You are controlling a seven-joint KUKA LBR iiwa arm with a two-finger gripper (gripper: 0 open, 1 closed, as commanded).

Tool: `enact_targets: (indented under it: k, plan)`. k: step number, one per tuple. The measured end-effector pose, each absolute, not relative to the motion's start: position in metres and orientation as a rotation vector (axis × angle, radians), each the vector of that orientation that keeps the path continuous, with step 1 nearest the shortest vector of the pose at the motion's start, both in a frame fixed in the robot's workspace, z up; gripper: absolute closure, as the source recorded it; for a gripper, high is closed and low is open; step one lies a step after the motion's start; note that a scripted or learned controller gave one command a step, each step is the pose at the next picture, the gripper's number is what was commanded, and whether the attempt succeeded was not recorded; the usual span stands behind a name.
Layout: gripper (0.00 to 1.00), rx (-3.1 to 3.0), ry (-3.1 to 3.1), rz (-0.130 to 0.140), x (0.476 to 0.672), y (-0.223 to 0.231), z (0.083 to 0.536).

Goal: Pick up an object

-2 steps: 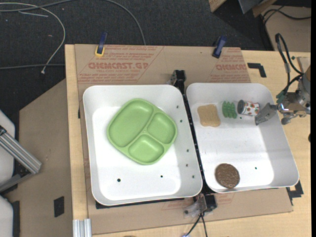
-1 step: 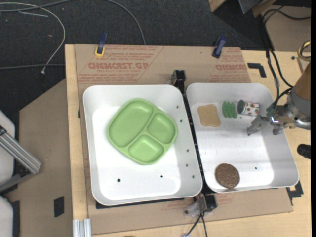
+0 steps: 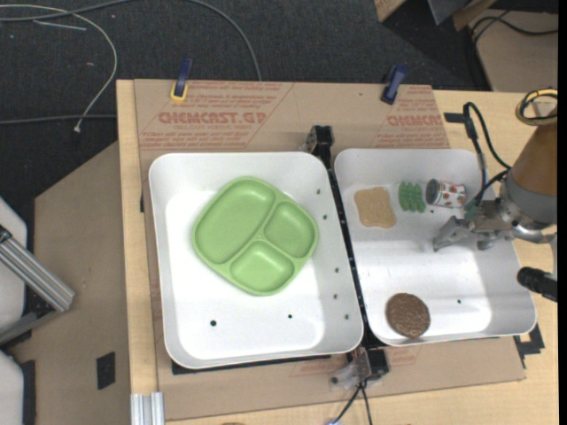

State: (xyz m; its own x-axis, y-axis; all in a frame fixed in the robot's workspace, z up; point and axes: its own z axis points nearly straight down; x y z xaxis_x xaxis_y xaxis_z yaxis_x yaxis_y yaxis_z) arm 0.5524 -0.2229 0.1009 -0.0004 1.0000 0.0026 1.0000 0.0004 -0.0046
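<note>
Two white bins sit side by side on a cardboard-covered bench. The left bin [image 3: 177,317] holds a green divided plate [image 3: 255,235] w/ three compartments, lying flat, roughly centred, turned at an angle to the bin walls.

The right bin [image 3: 469,304] holds four small items. A tan flat square piece [image 3: 375,207] lies in the far-left part. Just right of it is a small green ridged object [image 3: 410,196], and right of that a small white can-like object w/ red markings [image 3: 446,193], on its side; green item and can are close, whether touching can't be made out. A brown round disc [image 3: 407,315] lies flat near the bin's near edge, well apart from the others.

The arm [image 3: 537,171] comes in from the right, over the right bin's right side. The gripper [image 3: 450,237] sits low in the bin, pointing left, near of the can and right of centre. Nothing visible betw. its tips; whether it's spread or closed can't be told at this res. It's apart from the can, well apart from the disc.

Two blue clamps [image 3: 182,76] [image 3: 393,84] pin the cardboard at the bench's far edge. Cables run over the dark floor beyond.
</note>
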Motion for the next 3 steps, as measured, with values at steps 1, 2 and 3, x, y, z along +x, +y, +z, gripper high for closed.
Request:
enact_targets:
  k: [1,2,3]
  plan:
    - [0.0,-2.215,-2.219,-0.002,0.553,-0.221,0.085]
    - [1.0,-2.218,-2.221,-0.003,0.554,-0.221,0.096]
    - [1.0,-2.223,-2.227,-0.004,0.564,-0.218,0.146]
